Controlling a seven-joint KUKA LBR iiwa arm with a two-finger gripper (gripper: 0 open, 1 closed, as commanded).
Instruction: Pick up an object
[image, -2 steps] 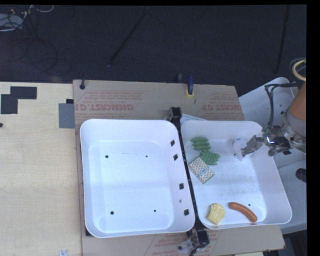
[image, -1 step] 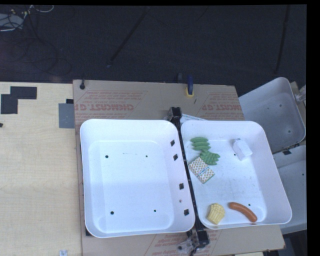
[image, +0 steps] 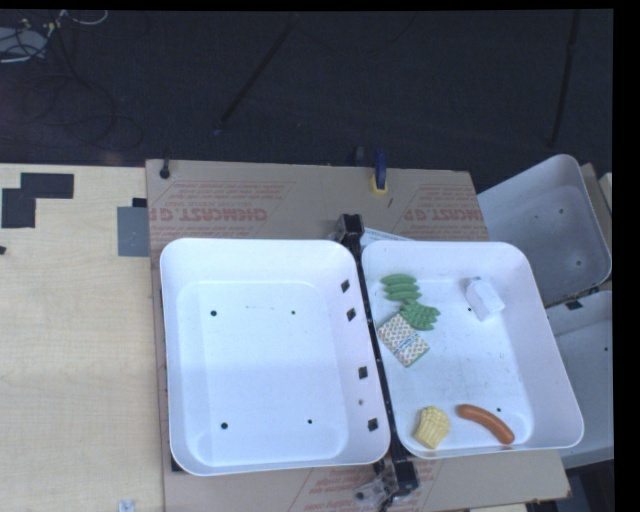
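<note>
The right bin (image: 540, 330) holds several small objects. Two green pea pods (image: 401, 287) (image: 420, 316) lie near its back left. Just below them rests a checkered cracker-like square (image: 403, 340). A small white block (image: 485, 298) sits toward the back right. At the front lie a yellow corn piece (image: 432, 427) and an orange-red sausage (image: 486, 423), side by side and a little apart.
The left bin (image: 180, 350) stands beside the right one, joined by black clips (image: 362, 372) along the middle. Both rest on a cardboard sheet (image: 260, 200) over a light wooden bench (image: 70, 340). A white panel (image: 550, 215) lies at the far right.
</note>
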